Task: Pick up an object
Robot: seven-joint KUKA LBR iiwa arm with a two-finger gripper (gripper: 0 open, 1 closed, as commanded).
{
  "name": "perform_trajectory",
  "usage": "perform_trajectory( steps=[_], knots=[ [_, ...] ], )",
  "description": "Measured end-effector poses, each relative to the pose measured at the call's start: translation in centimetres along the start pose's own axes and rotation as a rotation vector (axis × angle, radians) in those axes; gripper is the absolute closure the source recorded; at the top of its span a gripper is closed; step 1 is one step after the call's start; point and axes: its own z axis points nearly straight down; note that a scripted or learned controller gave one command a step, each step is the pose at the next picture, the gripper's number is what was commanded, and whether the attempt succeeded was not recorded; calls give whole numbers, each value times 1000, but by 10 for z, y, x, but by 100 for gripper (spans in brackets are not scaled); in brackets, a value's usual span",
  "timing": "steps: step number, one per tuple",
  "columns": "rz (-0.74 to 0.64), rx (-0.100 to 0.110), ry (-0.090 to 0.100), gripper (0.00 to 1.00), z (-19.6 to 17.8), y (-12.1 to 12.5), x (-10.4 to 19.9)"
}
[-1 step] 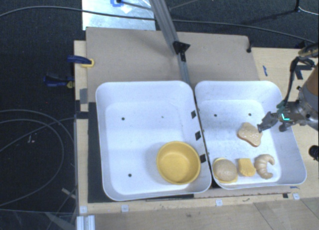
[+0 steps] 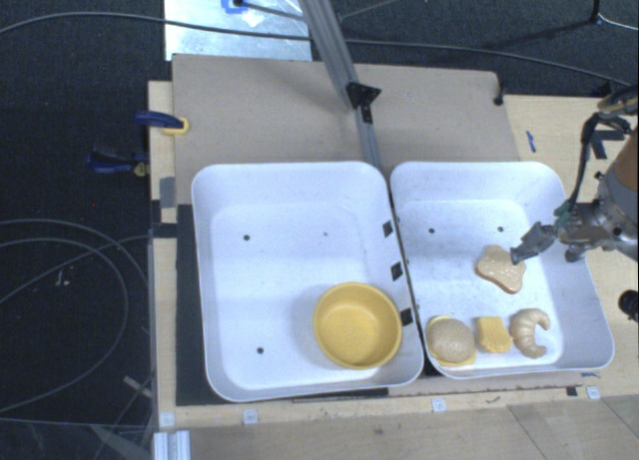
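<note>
In the right bin [image 2: 469, 189], just off the upper right edge of a flat tan bread slice [image 2: 499, 269], the gripper [image 2: 529, 244] hangs with its dark tip almost over that edge; whether it touches the slice cannot be told from this slanted view. The slice lies down and to the left of the gripper, right beside it, and it is the nearest thing to the tool by a clear margin. Its long axis runs roughly from upper left to lower right, with the broader end toward the lower right. The arm [image 2: 599, 224] comes in low over the bin's right rim, its wrist lying nearly level and pointing left and slightly down toward the slice. Nothing is seen held at the tip, and how the gripper's grasping parts are set is not readable here. Below the slice, along the bin's near wall, sit three more pieces in a row: a round bun [image 2: 451, 340], a small yellow cube [image 2: 490, 334] just right of it, and a croissant [image 2: 530, 331] right of the cube, all apart from the slice. Left of the slice, in the other bin [image 2: 290, 219], a yellow bowl [image 2: 357, 324] rests near the front. The likely target is the slice, so a short move down and left should centre the tool on it.
</note>
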Motion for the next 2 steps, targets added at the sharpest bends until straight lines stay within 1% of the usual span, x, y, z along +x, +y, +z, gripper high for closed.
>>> perform_trajectory(
  steps=[1,2],
  knots=[
    [3,4,1,0,42,3,1],
    [4,4,1,0,93,13,4]
  ],
)
